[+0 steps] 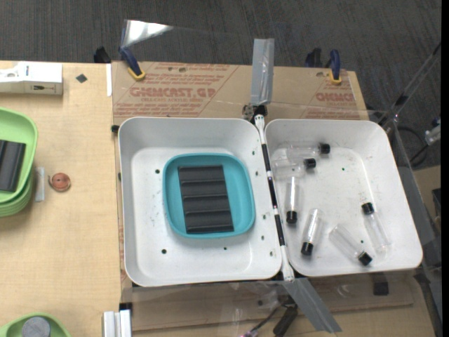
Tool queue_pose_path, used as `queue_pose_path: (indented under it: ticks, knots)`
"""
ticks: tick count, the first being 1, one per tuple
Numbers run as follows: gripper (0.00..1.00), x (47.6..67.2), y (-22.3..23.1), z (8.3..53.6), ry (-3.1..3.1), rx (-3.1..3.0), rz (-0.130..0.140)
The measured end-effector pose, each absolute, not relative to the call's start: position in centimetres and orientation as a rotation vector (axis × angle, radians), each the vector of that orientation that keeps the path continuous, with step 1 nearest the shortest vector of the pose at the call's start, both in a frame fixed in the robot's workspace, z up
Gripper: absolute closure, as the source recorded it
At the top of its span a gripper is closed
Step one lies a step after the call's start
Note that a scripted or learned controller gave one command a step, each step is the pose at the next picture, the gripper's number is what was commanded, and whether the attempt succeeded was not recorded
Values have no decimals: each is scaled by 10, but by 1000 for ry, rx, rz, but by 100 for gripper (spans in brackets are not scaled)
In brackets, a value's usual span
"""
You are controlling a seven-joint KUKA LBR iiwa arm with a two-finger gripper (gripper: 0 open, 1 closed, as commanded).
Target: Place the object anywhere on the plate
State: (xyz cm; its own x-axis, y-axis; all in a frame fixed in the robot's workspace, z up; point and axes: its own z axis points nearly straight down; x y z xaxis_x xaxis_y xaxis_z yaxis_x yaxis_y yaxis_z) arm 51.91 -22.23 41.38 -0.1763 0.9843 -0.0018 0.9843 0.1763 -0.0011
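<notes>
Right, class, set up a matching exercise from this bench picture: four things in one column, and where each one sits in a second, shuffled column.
Things:
1. teal plate
2. clear vials with black caps
3. green dish
4. small white box

Places:
A. inside the right bin
B. at the picture's left edge, on the wooden bench
C. inside the left bin
D. top left corner of the bench

Pairs: 1-C, 2-A, 3-B, 4-D
</notes>
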Motion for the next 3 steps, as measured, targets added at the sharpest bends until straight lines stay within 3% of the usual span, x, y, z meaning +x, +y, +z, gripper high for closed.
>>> queue_pose_path:
  ticks: [1, 2, 3]
  knots:
    - [0, 492, -222, 288, 2449, 1969, -2]
    - [0, 483, -219, 441, 2476, 1932, -3]
    - [0, 528, -218, 440, 2381, 2048, -4]
